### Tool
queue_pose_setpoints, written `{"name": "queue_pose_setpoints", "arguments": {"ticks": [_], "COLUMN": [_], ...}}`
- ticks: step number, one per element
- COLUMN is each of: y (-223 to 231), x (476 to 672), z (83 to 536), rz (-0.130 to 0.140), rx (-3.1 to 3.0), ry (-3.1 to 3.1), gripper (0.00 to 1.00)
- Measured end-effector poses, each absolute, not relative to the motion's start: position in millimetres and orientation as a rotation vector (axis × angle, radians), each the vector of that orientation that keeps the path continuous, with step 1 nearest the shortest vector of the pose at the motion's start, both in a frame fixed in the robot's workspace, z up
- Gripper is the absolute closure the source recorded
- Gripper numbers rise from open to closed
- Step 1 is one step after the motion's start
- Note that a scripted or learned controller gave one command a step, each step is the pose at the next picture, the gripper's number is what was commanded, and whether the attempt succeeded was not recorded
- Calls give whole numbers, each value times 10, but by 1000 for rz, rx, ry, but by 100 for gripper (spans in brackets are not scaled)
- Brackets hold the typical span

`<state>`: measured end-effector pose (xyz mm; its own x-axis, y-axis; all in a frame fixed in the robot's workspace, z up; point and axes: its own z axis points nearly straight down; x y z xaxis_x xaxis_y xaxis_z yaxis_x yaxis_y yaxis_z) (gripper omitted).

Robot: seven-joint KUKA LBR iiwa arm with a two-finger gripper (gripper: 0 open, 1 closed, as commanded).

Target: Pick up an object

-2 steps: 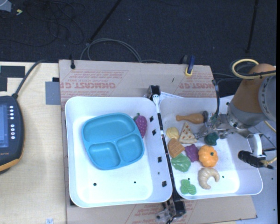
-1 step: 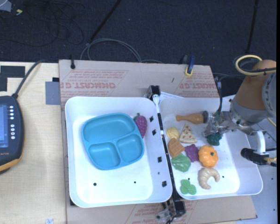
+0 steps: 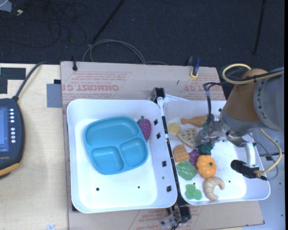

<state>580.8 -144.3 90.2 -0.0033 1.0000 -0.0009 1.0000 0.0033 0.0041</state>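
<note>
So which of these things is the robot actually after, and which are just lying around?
For the job: gripper; toy foods in the right bin: orange pumpkin, croissant, green leaf, waffle.

Lying about: blue divided plate, purple grapes, left bin, handheld controller.

Dark floor (image 3: 134,18) along the top, crossed by black cables (image 3: 62,28). Light wood bench (image 3: 33,186) at left; brown cardboard sheet (image 3: 125,80) covers its middle. Teach pendant (image 3: 2,133) at the bench's left edge. Grey patch (image 3: 53,95) beside the cardboard's left edge. Lighting even.
</note>
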Motion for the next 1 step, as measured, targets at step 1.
{"name": "queue_pose_setpoints", "arguments": {"ticks": [1], "y": [-630], "x": [5961], "z": [1945], "rz": [13], "rx": [2209], "ry": [2228], "gripper": [100]}}
